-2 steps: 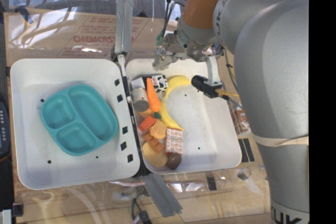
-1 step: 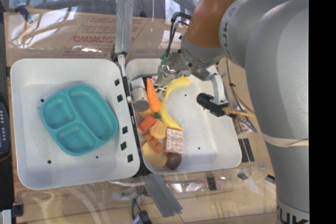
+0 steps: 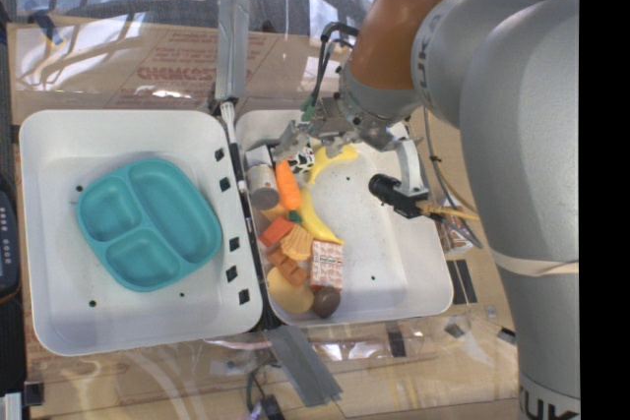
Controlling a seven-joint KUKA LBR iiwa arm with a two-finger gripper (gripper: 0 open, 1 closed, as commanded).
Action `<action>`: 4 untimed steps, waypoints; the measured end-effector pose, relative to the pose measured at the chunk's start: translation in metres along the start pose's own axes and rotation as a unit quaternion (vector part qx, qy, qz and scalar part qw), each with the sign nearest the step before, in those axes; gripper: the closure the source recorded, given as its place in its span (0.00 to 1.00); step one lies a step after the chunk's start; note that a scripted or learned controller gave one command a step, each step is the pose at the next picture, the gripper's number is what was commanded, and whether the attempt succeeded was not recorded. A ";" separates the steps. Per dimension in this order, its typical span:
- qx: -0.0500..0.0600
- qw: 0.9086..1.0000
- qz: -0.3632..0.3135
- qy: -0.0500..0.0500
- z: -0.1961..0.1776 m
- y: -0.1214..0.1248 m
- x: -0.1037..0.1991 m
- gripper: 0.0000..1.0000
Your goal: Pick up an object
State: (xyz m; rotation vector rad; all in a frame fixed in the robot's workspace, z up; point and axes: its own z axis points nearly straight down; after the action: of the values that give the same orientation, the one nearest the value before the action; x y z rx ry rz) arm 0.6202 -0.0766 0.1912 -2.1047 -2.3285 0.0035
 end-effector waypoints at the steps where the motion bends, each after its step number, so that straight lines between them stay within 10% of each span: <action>1: -0.015 0.994 -0.109 -0.007 0.070 0.024 -0.023 0.00; 2: -0.026 0.994 -0.109 -0.013 0.076 0.015 -0.027 0.00; 4: -0.013 0.990 -0.138 -0.008 0.082 0.032 -0.034 0.00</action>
State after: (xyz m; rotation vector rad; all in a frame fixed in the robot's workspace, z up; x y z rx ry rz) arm 0.6552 -0.1075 0.1088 -1.7787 -2.6217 -0.0118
